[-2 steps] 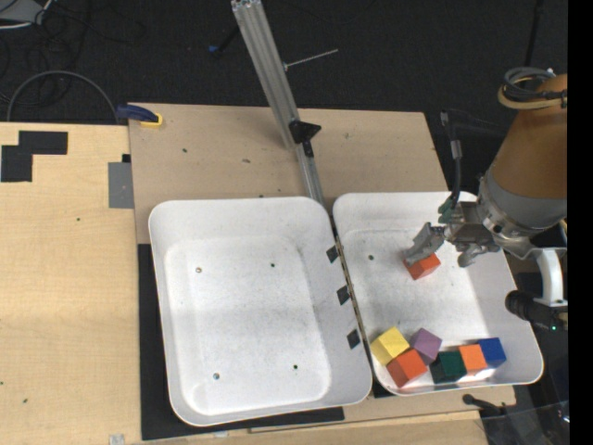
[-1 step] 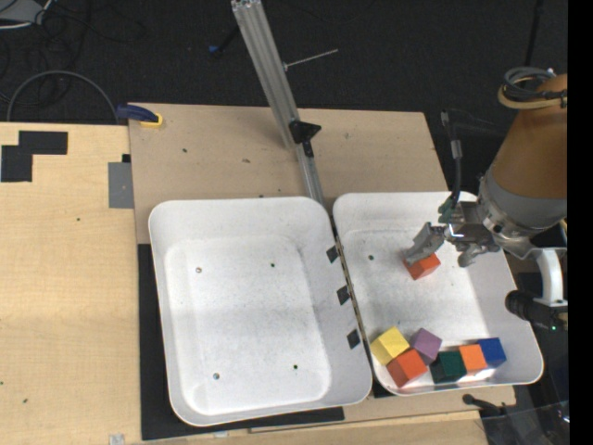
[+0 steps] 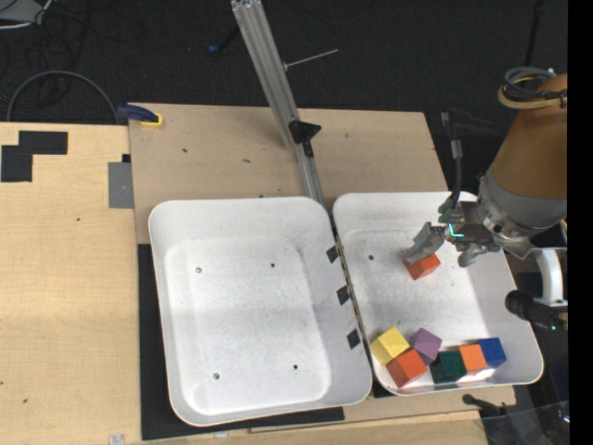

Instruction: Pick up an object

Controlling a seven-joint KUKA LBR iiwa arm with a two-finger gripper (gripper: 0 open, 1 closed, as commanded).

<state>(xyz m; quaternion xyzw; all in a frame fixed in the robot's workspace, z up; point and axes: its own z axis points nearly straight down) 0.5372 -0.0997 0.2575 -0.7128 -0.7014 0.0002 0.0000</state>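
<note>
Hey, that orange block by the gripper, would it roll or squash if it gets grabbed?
The orange block has flat faces and sharp edges, so it likely slides or tips, not rolls. It looks rigid, so probably no squashing. It sits apart from the other blocks, beside the gripper, so a nudge should move it alone.

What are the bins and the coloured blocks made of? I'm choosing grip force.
Bins: probably thin moulded plastic, matte white, judging by rounded corners and lips. Blocks, such as the yellow block: painted wood or hard plastic; flat, evenly coloured faces with crisp edges leave it open.
</note>
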